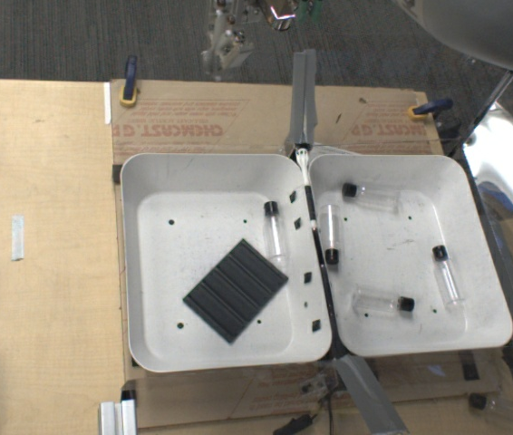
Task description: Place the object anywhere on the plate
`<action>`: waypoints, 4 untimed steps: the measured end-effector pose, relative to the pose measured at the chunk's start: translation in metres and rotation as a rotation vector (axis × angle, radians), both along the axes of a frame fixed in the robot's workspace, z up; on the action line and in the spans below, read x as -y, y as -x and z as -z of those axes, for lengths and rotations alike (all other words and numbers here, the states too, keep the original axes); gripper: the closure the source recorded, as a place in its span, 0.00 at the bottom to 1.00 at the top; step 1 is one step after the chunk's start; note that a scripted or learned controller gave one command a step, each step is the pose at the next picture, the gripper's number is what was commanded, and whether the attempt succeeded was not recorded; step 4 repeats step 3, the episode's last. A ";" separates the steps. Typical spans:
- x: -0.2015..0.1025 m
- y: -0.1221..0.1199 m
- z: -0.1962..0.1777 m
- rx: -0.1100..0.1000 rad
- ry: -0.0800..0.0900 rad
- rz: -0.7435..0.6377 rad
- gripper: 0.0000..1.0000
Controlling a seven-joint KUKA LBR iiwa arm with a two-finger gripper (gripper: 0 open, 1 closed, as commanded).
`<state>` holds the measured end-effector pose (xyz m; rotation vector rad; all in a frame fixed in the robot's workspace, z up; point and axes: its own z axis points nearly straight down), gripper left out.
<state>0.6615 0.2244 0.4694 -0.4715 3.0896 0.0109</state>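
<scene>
Camera view: left bin (148,270) holds 1 dark ribbed plate (236,290) (lying flat, turned diagonally) and 1 black-capped clear vial (275,229) just beside it. Right bin (474,243) holds 4 similar vials (383,305). Gripper state: cannot tell.

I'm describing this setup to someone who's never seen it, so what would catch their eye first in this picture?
First, the two white bins side by side: the left bin holds a dark ridged plate lying at a slant, with one clear black-capped vial beside it. The right bin has several similar vials scattered about, such as one near its back. The grey arm looms at the top right.
</scene>
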 end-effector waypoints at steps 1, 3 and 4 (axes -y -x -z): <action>0.001 -0.002 -0.009 0.004 -0.002 0.004 1.00; 0.002 -0.004 -0.028 0.011 -0.007 0.010 1.00; 0.002 -0.004 -0.028 0.011 -0.007 0.010 1.00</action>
